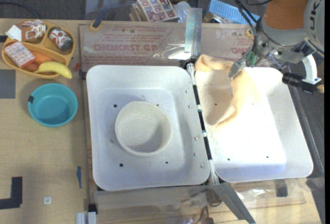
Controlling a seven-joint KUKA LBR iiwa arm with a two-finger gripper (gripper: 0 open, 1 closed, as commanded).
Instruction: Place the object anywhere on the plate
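A pale peach cloth [233, 102] lies in the right bin [273, 158], bunched toward the bin's far left corner, with one part pulled up. My gripper [239, 69] reaches down from the upper right and is shut on that raised part of the cloth, near the bin's back edge. The cloth's lower end still rests on the bin floor. The plate [143, 127], a round white woven dish, sits near the middle of the left bin [103, 86], well to the left of my gripper, and has nothing on it.
The raised divider [200, 115] between the two bins runs between cloth and plate. On the bench at left stand a blue bowl [52, 105] and a yellow tray [36, 49] holding toy food. Boxes and cables crowd the area behind the bins.
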